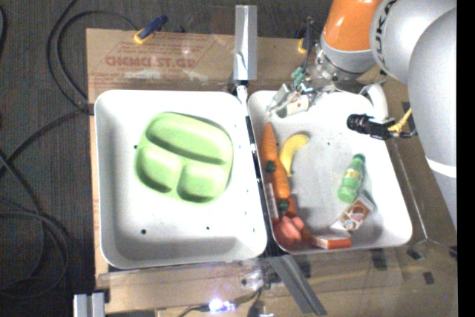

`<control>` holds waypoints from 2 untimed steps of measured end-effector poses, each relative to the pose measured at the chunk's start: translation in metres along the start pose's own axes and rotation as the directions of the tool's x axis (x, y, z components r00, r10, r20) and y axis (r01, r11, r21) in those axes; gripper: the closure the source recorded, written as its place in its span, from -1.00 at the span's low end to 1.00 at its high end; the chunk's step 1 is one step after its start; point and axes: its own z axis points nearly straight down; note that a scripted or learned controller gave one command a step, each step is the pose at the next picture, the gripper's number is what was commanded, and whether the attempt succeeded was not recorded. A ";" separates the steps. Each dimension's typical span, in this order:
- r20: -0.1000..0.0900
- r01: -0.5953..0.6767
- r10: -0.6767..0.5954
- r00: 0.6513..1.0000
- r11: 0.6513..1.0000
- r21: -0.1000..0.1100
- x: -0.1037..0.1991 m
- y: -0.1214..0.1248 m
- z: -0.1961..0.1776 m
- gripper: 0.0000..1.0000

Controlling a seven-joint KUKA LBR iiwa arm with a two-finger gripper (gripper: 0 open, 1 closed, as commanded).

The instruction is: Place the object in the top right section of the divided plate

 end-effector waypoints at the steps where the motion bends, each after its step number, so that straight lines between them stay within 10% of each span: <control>1: 0.002 -0.450 0.450 0.893 0.893 0.002 0.041 0.011 0.001 1.00; 2: 0.001 -0.505 0.505 0.863 0.863 0.003 0.119 -0.012 -0.036 1.00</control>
